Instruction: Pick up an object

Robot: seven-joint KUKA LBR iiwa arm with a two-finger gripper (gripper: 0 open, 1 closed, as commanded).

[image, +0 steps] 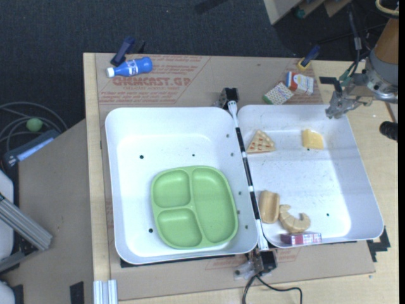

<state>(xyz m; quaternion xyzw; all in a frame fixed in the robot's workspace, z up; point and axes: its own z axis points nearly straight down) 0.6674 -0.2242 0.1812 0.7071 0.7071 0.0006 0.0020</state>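
Two white bins sit side by side on the bench, seen from the single overhead camera.

Left bin (126, 132): one green divided plate (192, 206), lying flat toward the near side. It is large and low, so it likely offers little for a two-finger grasp.

Right bin (354, 189): five small items, loose and well apart, which leaves room around each.
- waffle wedge (261, 142), near the divider at the far side.
- yellow block (312, 139), far side, nearest the gripper.
- bread roll (269, 206), near the divider.
- croissant (296, 220), just beside the roll.
- small red-and-white packet (302, 238), against the near rim.

Gripper (334, 111): at the far right corner of the right bin, above the rim, nothing seen between its fingers. Whether they are spread or closed cannot be told at this size.

Outside the bins, on the bench: blue-and-white bottle (130, 67) at far left; small cartons (291, 87) beyond the right bin.

Judgement: no pick made yet; the yellow block looks the readiest candidate.
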